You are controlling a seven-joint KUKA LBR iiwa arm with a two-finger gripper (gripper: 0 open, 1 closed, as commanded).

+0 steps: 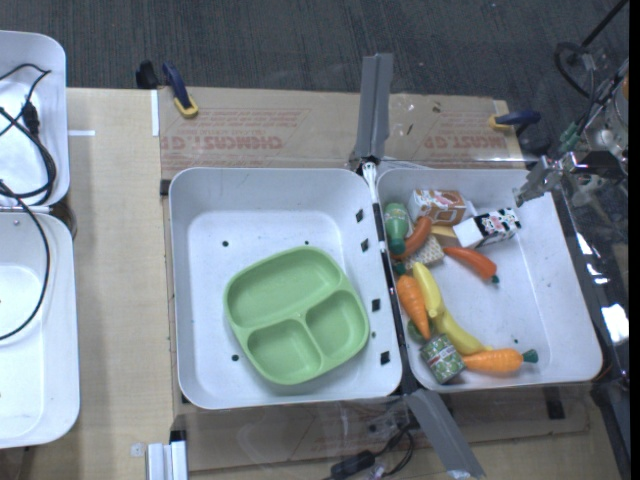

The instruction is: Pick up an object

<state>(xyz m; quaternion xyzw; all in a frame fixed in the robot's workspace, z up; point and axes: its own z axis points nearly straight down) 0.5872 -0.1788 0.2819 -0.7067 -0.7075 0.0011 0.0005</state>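
A: From the camera above the bench, what step are we in?

B: The approach, I'd judge. The gripper [535,185] sits at the upper right rim of the right bin [560,298], with nothing between its fingers. Whether they are apart or together I cannot tell; they are too small and tangled against the cables behind.

A: And the things to pick?

B: All in the right bin, crowded along its left side. A milk carton [488,227] lies near the top, the closest item to the gripper, with a carrot [470,260] just beside it. Lower down a banana [448,320] touches another carrot [412,306], and a third carrot [495,361] lies near the front wall. The left bin [200,268] holds a green divided plate [296,315].

A: So what does the next move call for?

B: Moving inward over the bin and descending on one item. The carton looks the easiest target to me: nearest, and with bare floor to its right. The pile by the divider risks a poor grasp.
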